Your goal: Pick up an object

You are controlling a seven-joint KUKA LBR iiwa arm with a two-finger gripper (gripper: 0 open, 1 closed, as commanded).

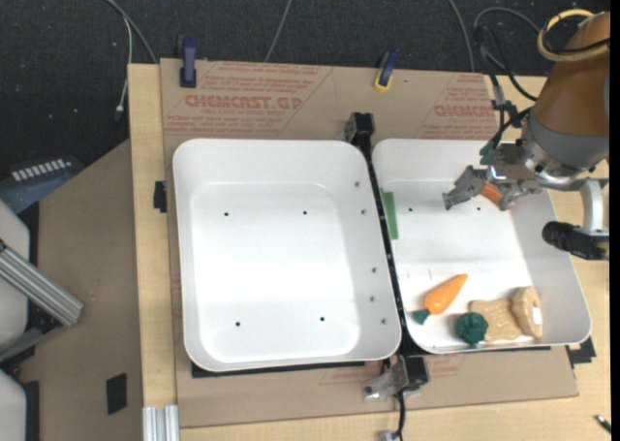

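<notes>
The left bin sits on the cardboard-covered tabletop with nothing visible on its white floor but a few small dark dots. A blue clamp grips the far edge of the cardboard on the left, and a yellow-and-blue clamp grips it nearer the middle. Between the two bins runs a dark divider, and just right of it a small green strip lies along the inner wall of the right bin.

Toward the near edge of the right bin lies a toy carrot, orange with a green tip, pointing down-left. Just right of it a dark green lump touches a tan, bread-like piece, and a paler tan piece rests against that one's right side.

Farther back in the right bin, well apart from those things, the claw hangs over the bin's far right part, under the grey wrist and orange band of the arm. Its fingers are spread apart, one dark finger reaching out to the left. A small orange object shows between the fingers; whether they press on it or merely straddle it cannot be told.
</notes>
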